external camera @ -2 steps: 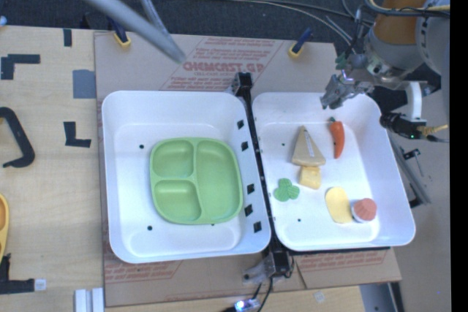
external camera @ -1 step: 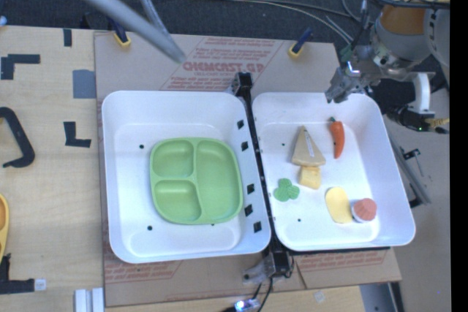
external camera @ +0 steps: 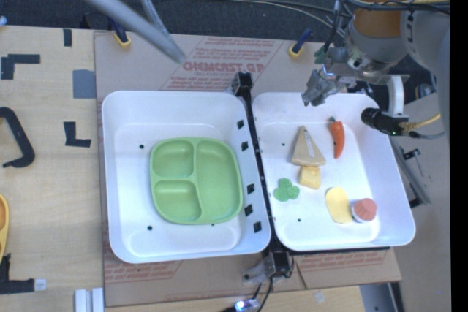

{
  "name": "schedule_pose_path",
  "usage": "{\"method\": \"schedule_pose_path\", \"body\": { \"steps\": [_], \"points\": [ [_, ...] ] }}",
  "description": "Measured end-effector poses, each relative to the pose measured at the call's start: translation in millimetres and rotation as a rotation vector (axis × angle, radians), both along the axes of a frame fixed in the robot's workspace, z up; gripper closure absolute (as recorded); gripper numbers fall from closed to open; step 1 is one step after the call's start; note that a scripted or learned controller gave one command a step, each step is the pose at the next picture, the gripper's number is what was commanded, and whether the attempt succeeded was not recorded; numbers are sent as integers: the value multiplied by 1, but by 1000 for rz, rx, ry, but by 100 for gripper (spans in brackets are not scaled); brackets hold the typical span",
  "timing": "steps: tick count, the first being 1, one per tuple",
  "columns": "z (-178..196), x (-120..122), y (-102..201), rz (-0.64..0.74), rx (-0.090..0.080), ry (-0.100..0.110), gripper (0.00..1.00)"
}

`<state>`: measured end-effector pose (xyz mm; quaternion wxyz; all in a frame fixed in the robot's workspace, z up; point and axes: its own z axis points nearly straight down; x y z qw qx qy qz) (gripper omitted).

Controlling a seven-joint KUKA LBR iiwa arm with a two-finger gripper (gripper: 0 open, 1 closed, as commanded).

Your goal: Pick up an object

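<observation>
Two bins are sitting side by side on the bench, the left bin [external camera: 117, 157] holding a tray [external camera: 195, 180] near its middle. In the right bin [external camera: 387, 179] a wedge [external camera: 307, 147] is lying at the centre with a pepper [external camera: 336, 137] just to its right, a cube [external camera: 310, 177] touching its near edge, and a leafy piece [external camera: 286, 191] lying left of the cube. Toward the near right corner, a lemon [external camera: 337, 204] and a round piece [external camera: 364, 210] are lying against each other, while the gripper [external camera: 319, 93] is hanging over the bin's far edge, behind the wedge.

Glossy plastic green tray [external camera: 196, 180], smooth white bins [external camera: 121, 157], matt cardboard [external camera: 219, 58].
</observation>
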<state>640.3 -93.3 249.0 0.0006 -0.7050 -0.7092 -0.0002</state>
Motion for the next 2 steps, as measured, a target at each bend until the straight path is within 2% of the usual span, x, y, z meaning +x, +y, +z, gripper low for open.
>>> {"method": "schedule_pose_path", "body": {
  "steps": [2],
  "points": [
    [-28,-31,103,-1,-1,3,100]
  ]
}}
